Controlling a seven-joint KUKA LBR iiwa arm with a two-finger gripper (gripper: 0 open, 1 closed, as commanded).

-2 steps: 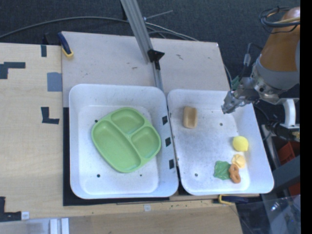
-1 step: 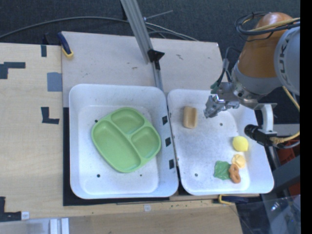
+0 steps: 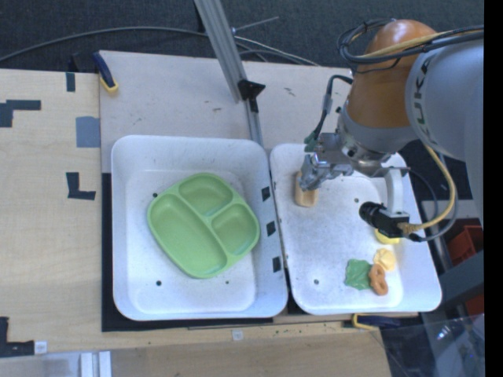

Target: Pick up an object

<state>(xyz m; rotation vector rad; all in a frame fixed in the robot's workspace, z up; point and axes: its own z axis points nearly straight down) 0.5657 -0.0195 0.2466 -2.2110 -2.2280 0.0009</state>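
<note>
We see the grey arm (image 3: 440, 77) reaching in from the right, its orange band above the wrist, bent down over the right bin (image 3: 330, 306). The end effector (image 3: 313, 176) points down into that bin's far left corner, directly above a tan block (image 3: 305, 197) and touching it or very nearly so. We cannot tell from this angle how far the end effector is open, or whether it has hold of the block. The block sits on the bin floor, close to the wall shared with the left bin (image 3: 126, 210). Near the right bin's front right corner lie a green piece (image 3: 357, 274), a yellow piece (image 3: 384, 258) and an orange piece (image 3: 379, 282), clustered together. In the left bin a green divided plate (image 3: 203, 225) rests flat. Both bins stand side by side on the pale surface (image 3: 173, 93).
</note>
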